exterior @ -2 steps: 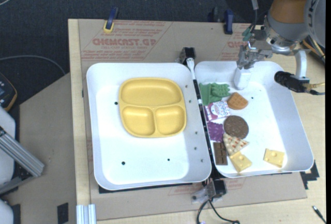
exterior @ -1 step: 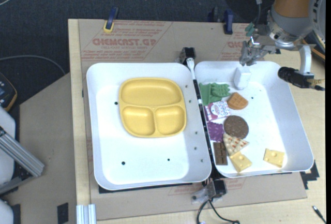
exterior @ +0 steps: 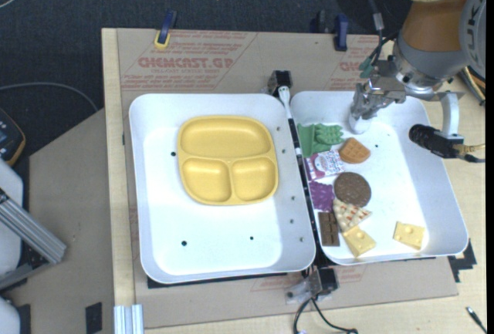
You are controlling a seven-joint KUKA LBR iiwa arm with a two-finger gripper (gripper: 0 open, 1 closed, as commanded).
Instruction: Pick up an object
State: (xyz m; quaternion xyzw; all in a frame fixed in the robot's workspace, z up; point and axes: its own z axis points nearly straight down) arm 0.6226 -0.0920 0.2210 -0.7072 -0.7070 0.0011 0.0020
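Two white bins sit side by side on the bench. At nine o'clock, the left bin [exterior: 154, 232] carries a yellow divided tray [exterior: 228, 158] with one long compartment at its twelve o'clock side and two smaller ones below. At three o'clock, the right bin [exterior: 432, 193] holds a scatter of play food along its nine o'clock wall: a green leafy piece [exterior: 318, 136] at the top, an orange-brown round biscuit [exterior: 354, 150] just beside it, a purple and white packet [exterior: 325, 165] below, then a dark brown round patty [exterior: 352, 189], a pizza-like wedge [exterior: 352, 212], a dark chocolate-coloured bar [exterior: 329, 227] and a holed yellow cheese block [exterior: 359, 241] near six o'clock. A second yellow cheese block [exterior: 408, 234] lies apart, toward the bin's five o'clock corner. The gripper [exterior: 360, 122] hangs at the bin's twelve o'clock end, its tip close above the floor, just beside the green piece and the biscuit; nothing is visibly caught in it, and whether it is spread or closed I cannot tell.
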